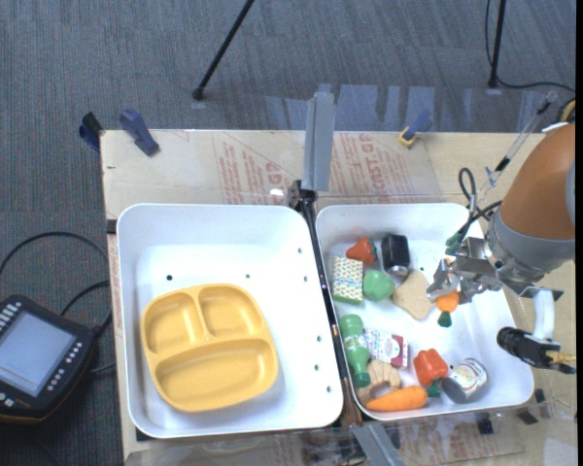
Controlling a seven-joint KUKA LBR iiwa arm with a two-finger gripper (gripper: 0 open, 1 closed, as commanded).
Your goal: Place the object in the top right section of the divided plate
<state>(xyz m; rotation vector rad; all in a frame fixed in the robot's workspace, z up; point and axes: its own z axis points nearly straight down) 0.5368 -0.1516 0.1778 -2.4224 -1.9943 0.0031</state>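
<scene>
The yellow divided plate [210,347] lies in the left bin [223,229]; its top right section [225,310] holds nothing. My gripper [448,290] hangs over the right bin [486,343], near its middle right. A small orange toy with a dark green end [448,305] sits between the fingertips and hangs down from them, so the gripper is shut on it. The plate is far to the left of the gripper, across the wall between the two bins.
The right bin holds several toy foods: a tan bread slice [413,297] just left of the gripper, a green pepper [377,284], a black can [395,252], a green bottle [353,343], a red pepper [429,365], a carrot [398,399] and a tin [466,379].
</scene>
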